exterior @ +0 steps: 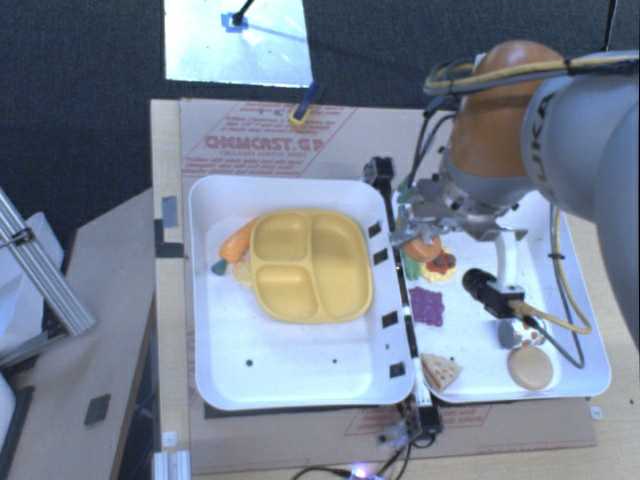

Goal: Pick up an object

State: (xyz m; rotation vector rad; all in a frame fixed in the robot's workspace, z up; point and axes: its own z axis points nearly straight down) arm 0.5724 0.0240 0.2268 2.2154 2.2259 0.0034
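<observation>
Ok, hand (425, 236) low in right bin (580, 368) over red-orange toy food (438, 264); grip state unclear, can't tell; yellow tray (310, 265) in left bin (230, 368).

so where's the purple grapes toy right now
The purple grapes lie in the right bin, close to the divider between the bins, below the gripper and above the sandwich wedge.

You see the gripper (418, 236) low over the right bin (575, 363), near a red-orange toy (437, 264), perhaps touching it. A yellow tray (308, 265) covers a carrot (238, 240) in the left bin (290, 368).
</observation>
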